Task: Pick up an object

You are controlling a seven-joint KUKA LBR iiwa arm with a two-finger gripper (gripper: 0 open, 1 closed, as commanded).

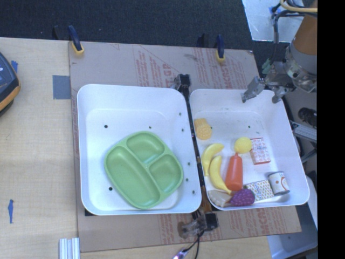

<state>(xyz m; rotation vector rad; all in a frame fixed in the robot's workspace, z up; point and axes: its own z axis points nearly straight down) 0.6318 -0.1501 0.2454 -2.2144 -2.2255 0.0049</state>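
End effector (264,90) hovers over right bin (280,115) far edge, fingers spread wide, holding nothing. Toy bananas (214,163) lie mid-bin beside orange bottle (234,171). Bananas probably light, stiff, smooth; grip across narrow middle, slipping likely near curved ends.

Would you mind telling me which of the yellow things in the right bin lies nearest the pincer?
The round yellow cookie near the bin's left wall: it lies higher in the view than the banana and the lemon.

a robotics lab: clamped cardboard (161,63) under white bins (97,107) on a bench (32,161).
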